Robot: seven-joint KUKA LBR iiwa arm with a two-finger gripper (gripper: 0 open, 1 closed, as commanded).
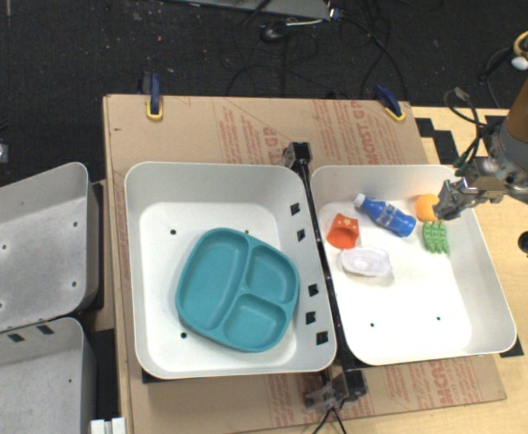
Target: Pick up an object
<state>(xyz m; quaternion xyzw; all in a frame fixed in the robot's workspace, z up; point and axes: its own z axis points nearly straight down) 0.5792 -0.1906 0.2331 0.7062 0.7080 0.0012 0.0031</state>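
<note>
In the right bin (pixel 445 333) lie several small objects near its far side: a blue bottle (pixel 386 216), an orange-red cup (pixel 343 231), a pale translucent object (pixel 365 262), a green ridged block (pixel 435 237) and an orange ball (pixel 425 207). My gripper (pixel 448 201) hangs at the bin's far right edge, right beside the orange ball and just above the green block. Its fingers are dark and small, and I see nothing held between them.
The left bin (pixel 155 242) holds a teal divided plate (pixel 237 288). A black divider (pixel 314 242) runs between the bins. The bins rest on a brown board (pixel 228 134) clamped at its far edge. Spare white trays (pixel 29 242) lie at far left.
</note>
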